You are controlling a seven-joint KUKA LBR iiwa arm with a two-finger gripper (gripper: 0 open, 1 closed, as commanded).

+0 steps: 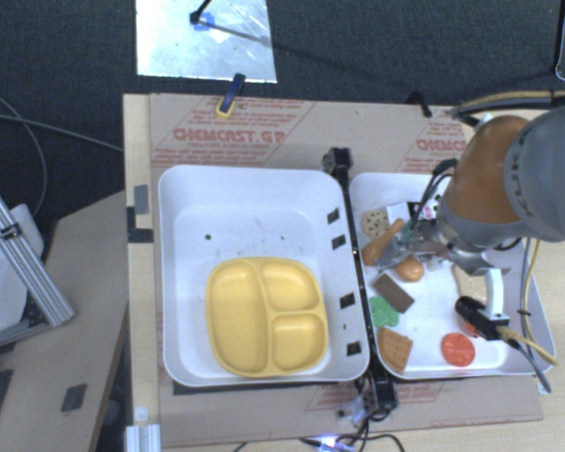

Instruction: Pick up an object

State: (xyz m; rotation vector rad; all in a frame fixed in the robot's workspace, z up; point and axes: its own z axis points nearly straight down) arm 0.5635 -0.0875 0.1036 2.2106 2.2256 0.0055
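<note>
Two white bins; arm over the right bin (pixel 537 347)
two-finger gripper (pixel 416 243) low beside a small orange rounded toy (pixel 410 270); grip state unclear

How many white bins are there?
2. The left bin holds a yellow tray. The right bin holds toy food, under the arm.

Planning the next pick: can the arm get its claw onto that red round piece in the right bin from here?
Probably yes. The red round piece lies in the open on the right bin floor, apart from its neighbours, with the claw close above that bin.
</note>
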